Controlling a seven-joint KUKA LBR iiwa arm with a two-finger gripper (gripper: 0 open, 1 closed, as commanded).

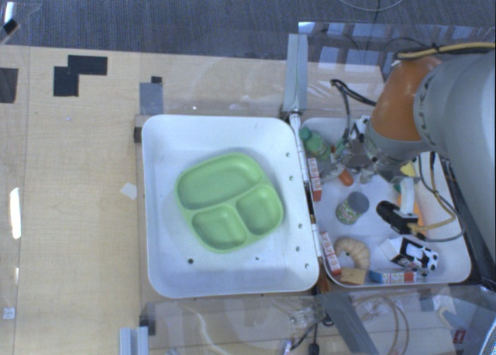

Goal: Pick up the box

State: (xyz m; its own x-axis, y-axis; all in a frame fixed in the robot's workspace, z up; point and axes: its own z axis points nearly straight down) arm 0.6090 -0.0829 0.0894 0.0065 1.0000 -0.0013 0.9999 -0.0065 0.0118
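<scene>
Two white bins sit side by side. We see a green divided tray (229, 202) in the left bin (159, 268). In the right bin (457, 268), the gripper (358, 161) hangs at ten o'clock among clutter; its grip we cannot tell. A narrow box (314, 177) lies against the left wall, at nine o'clock. A croissant (356, 249) rests at seven.

Two bins sit side by side on the bench (70, 191). The left bin (163, 268) holds a divided plate (229, 202) at its centre. The right bin (457, 264) holds a croissant (355, 250) near its front edge, a toy cow (415, 255) to the croissant's right, and a round can (353, 208) behind the croissant. The arm (446, 105) reaches over the right bin's rear.
</scene>
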